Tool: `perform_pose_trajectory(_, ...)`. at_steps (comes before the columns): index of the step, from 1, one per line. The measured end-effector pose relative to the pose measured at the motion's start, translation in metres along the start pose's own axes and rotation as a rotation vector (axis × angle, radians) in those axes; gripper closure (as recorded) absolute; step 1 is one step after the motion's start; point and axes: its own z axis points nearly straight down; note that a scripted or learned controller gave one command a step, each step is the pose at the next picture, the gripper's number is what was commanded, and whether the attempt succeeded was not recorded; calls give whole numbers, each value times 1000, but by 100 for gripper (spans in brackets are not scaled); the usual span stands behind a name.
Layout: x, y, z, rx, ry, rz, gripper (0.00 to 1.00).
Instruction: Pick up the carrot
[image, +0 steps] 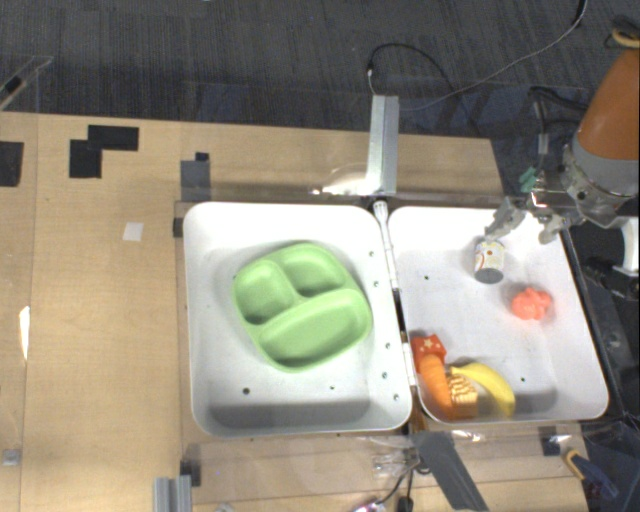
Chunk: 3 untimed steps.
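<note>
- Carrot (436, 384) lies in the right bin (560, 300), at its front left corner, touching the banana (487, 385) beside it.
- You'll see a green divided plate (300, 303) in the middle of the left bin (205, 300).
- A small white can (489, 262) stands near the right bin's back edge, with a pink lump (532, 304) nearer its right edge.
- Your gripper (528, 222) hangs over the back right corner, jaws spread wide, gripping nothing.

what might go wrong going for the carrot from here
1. The orange carrot lies in the front left corner of the right white bin, touching a yellow banana and a red block, so the fingers may catch a neighbour or the bin wall.
2. The gripper hovers at the bin's far side near a small white cup, which the arm might knock while crossing.
</note>
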Motion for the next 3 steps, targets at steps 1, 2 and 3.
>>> perform_pose_trajectory(1, -63, -59, -100, -3, -2, 206, 0)
perform_pose_trajectory(2, -43, -100, -193, -4, -2, 396, 0)
perform_pose_trajectory(3, -53, -114, -192, -1, -2, 685, 0)
